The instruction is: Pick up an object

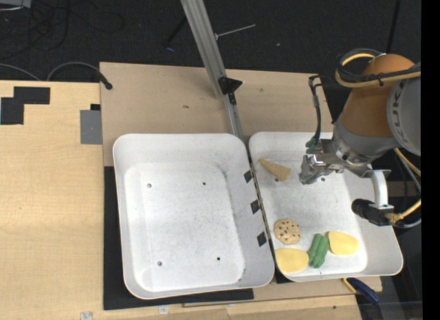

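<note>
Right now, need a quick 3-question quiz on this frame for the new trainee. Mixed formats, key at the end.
1. True or false: the cookie lies in the left bin.
2. Which item lies nearest the gripper? A) the tan wedge B) the green piece C) the cookie
3. Fill in: the green piece sits between two ____ pieces.

Key: 1 false, it lies in the right bin; 2 A; 3 yellow.
</note>
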`<state>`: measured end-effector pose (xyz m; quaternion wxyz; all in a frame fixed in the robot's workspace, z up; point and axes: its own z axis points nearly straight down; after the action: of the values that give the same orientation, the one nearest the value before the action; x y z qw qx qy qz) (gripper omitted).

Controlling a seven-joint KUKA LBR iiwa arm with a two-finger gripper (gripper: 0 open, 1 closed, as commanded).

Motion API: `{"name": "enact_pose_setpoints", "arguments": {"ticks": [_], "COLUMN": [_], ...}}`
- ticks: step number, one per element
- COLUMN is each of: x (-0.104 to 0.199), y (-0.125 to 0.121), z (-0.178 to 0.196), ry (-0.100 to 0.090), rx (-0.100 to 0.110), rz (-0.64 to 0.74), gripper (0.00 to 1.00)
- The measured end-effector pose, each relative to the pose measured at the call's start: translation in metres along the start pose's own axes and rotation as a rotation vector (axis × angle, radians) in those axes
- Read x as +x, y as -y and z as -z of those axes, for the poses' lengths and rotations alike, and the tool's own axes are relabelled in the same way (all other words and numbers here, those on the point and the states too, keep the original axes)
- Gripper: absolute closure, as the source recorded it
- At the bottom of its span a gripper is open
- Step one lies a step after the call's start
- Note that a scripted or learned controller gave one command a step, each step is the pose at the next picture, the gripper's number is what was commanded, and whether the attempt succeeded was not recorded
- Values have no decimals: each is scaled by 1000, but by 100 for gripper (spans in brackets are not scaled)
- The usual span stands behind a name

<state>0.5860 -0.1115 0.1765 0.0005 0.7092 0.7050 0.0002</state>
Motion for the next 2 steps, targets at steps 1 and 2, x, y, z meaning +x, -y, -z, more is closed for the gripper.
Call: {"name": "enact_pose_setpoints", "arguments": {"ticks": [1, 2], "x": [-1, -1], "y": [-5, -5], "z": [63, 65], "ry": [0, 0], "rx": [-4, 3], "rz": [7, 10], "gripper": [100, 100]}}
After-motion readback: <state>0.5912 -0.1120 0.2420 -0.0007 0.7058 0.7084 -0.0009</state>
